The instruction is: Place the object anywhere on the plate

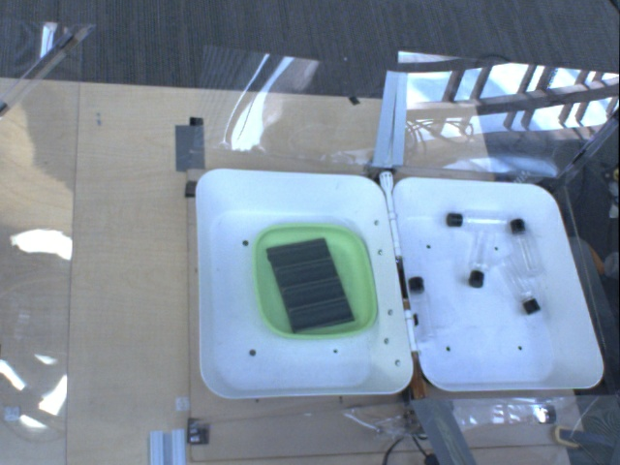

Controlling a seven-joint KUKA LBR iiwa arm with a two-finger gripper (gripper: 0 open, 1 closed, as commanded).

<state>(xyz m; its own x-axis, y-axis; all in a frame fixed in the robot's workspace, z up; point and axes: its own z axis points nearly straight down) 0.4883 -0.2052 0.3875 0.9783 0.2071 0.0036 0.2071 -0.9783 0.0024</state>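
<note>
Bins sit side by side: the left bin (223, 356) holds a green plate (360, 260) with a dark ribbed block (308, 284) lying flat on it. The right bin (572, 356) holds clear vials with black caps (476, 279), scattered well apart from the plate.

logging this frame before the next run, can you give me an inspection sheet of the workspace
surface: pale wooden bench bearing left bin and right bin, side by side
job's things: green plate in the left bin, with a dark ribbed block lying on it at a slant
clutter: clear tubes with black caps and loose black caps scattered in the right bin
grippers: nothing seen
cables: dark wires at the bench's near edge, below the bins' seam
surroundings: clear glossy sheeting with glare over the bench; dark floor beyond; metal frame behind the right bin
</note>
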